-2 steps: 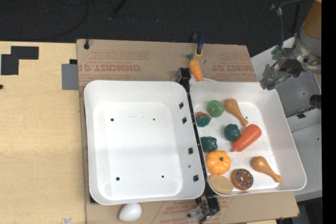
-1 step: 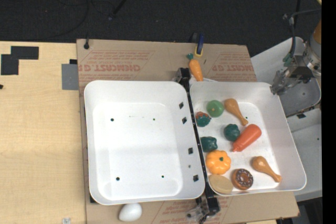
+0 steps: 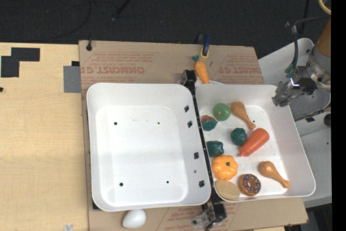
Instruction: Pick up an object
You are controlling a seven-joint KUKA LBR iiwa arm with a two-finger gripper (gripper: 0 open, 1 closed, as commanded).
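The right bin (image 3: pixel 300 155) holds several toy foods: a green ball (image 3: pixel 220 112), a tan drumstick (image 3: pixel 243 114), a red carrot-like piece (image 3: pixel 254 142), two dark green pieces (image 3: pixel 238 136) (image 3: pixel 214 147), an orange pumpkin (image 3: pixel 225 167), a chocolate donut (image 3: pixel 250 184), a second drumstick (image 3: pixel 273 173) and a beige bun (image 3: pixel 227 190). My gripper (image 3: pixel 285 93) hangs over the right bin's far right rim, above and to the right of the toys. It touches none of them, and nothing shows in it.
The left bin (image 3: pixel 140 154) lies beside the right one. An orange carrot (image 3: pixel 201 72) rests on the cardboard behind the bins. A white egg (image 3: pixel 134 218) sits in front of the left bin. Grey hardware stands at the right edge.
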